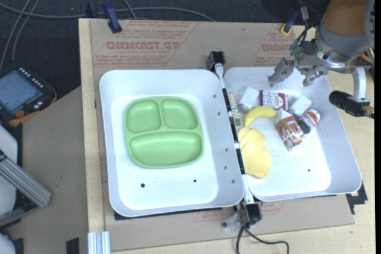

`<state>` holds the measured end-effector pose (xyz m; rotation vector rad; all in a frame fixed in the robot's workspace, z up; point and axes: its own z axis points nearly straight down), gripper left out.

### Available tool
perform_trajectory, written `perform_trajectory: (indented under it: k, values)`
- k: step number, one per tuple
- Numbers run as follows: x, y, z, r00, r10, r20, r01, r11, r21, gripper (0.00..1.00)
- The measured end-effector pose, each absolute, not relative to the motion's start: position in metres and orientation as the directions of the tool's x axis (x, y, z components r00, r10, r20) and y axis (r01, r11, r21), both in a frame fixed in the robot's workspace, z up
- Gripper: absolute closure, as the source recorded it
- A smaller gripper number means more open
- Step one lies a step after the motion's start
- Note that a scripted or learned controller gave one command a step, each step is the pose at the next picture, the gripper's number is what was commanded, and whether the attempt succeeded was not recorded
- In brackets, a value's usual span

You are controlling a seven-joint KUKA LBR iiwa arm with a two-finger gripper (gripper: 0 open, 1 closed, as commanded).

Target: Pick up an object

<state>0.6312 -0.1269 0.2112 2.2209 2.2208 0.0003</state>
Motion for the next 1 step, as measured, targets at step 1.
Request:
perform_trajectory:
  k: [1]
  values:
    - [0.624, -0.1424, 0.097, -0.001, 1.0, -0.001, 1.0, 0.001, 0.005, 0.0]
